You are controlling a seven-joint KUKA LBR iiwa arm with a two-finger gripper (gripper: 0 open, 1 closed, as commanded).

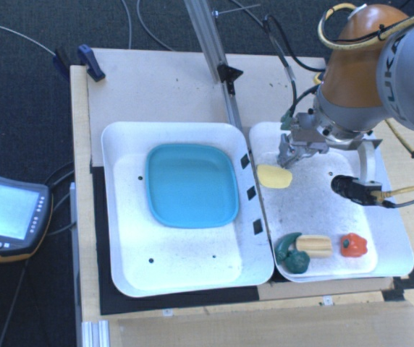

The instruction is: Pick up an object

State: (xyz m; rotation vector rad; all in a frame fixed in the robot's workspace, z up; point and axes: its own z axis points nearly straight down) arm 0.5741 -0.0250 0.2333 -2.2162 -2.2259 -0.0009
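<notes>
A pale yellow object (274, 176) lies at the upper left of the right bin (388, 215). My gripper (288, 155) hangs just above and to the right of it, fingers pointing down close to the bin floor. Along the bin's front edge sit a dark green vegetable (292, 253), a tan cylinder (314, 246) and a red tomato-like piece (353, 245). The yellow object lies beside the fingertips, not between them.
The left bin (120, 208) holds a turquoise square plate (192, 183). A metal pole (210, 42) slants across the bench behind the bins. A black cable plug (353, 188) hangs over the right bin. A teach pendant (8, 214) lies off the bench at left.
</notes>
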